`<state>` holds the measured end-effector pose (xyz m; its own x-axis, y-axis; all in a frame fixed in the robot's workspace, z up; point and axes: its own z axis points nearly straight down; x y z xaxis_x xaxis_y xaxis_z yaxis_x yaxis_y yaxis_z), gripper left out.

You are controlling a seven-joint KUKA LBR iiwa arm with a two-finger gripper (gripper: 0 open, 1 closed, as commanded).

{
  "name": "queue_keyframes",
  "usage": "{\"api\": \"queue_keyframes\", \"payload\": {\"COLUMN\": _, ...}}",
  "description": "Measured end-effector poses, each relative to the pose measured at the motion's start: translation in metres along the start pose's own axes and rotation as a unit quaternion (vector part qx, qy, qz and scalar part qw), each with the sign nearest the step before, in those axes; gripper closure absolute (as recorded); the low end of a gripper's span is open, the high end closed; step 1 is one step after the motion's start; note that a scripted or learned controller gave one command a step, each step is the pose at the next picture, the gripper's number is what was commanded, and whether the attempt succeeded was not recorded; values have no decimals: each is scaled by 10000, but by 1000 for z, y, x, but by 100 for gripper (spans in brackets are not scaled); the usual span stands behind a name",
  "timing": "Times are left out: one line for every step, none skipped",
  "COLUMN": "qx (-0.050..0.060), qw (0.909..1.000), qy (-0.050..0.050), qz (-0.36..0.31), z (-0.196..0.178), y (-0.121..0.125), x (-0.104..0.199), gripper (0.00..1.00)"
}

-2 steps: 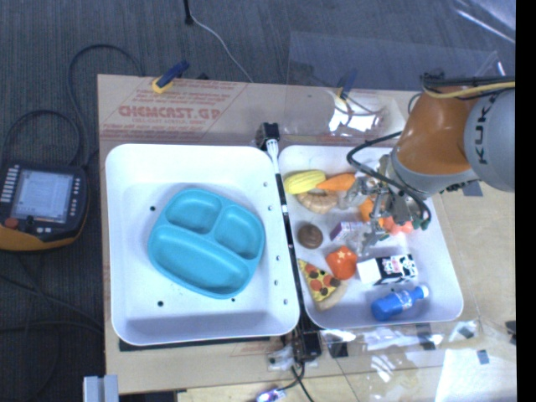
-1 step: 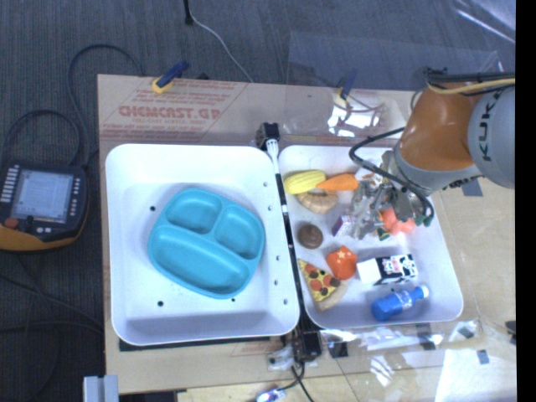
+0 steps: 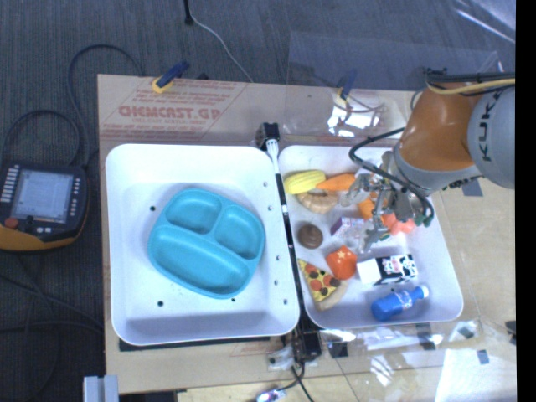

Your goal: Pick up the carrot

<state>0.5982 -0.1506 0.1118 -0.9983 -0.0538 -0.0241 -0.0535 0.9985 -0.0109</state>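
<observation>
— Bench first: brown board, red lettering partly legible, two white bins on it. What fills the left bin?

— A blue divided plate, tilted, three compartments. The right bin is crowded, and the arm comes in from the right, its orange band covering the bin's far corner and its grey body cut off at the frame edge.

— And the gripper?

— Low over the right bin's middle, tangled with cables. Whether its fingers are spread or closed, I cannot tell; clutter and blur hide them.

— Where is the carrot?

— At the far end of the right bin, orange, lying across, just beside a yellow banana and touching a tan shell-like piece. Its right end disappears behind the gripper.

— Smaller things?

— Blue bottle at the near edge, black-and-white carton, pizza slice, red pepper, brown ball. Something pinkish beside the gripper is too blurred to name.
</observation>
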Motion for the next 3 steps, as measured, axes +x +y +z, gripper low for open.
{"api": "queue_keyframes", "payload": {"qx": 9, "qw": 10000, "qy": -18, "qz": 7, "z": -10, "y": 0, "x": -1, "gripper": 100}}
{"api": "queue_keyframes", "payload": {"qx": 11, "qw": 10000, "qy": -15, "qz": 6, "z": -10, "y": 0, "x": -1, "gripper": 0}}
{"api": "queue_keyframes", "payload": {"qx": -38, "qw": 9897, "qy": 64, "qz": 1428, "z": 22, "y": -12, "x": -10, "gripper": 0}}
